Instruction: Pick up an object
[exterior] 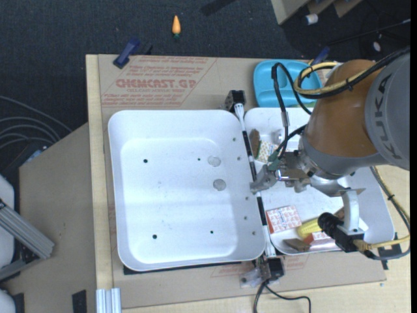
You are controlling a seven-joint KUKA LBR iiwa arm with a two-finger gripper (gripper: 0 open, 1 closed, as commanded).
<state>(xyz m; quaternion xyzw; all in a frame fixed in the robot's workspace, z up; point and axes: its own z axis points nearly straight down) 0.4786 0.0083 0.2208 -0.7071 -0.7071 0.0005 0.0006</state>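
- Arm point(345, 119) reaches over the right bin point(384, 207); pincer point(266, 175) sits low at that bin's left edge, by the divider between the bins.
- Pincer state: cannot tell. It is small, dark and half hidden under the wrist.
- Nothing shows in its grip, so the pick is judged not yet done.
- Candidate objects all lie in the right bin: a speckled item point(266, 150) just above the pincer near the left edge, a red-and-white card point(281, 219) below it, and a yellow piece point(309, 227) with a brown one point(296, 243) at the near edge.
- Left bin point(130, 175) holds only two small grey discs point(216, 173) near its middle.
- Judgement: the approach looks done, with the speckled item the closest target. Left to do: close on an object, lift, confirm it clears the bin.
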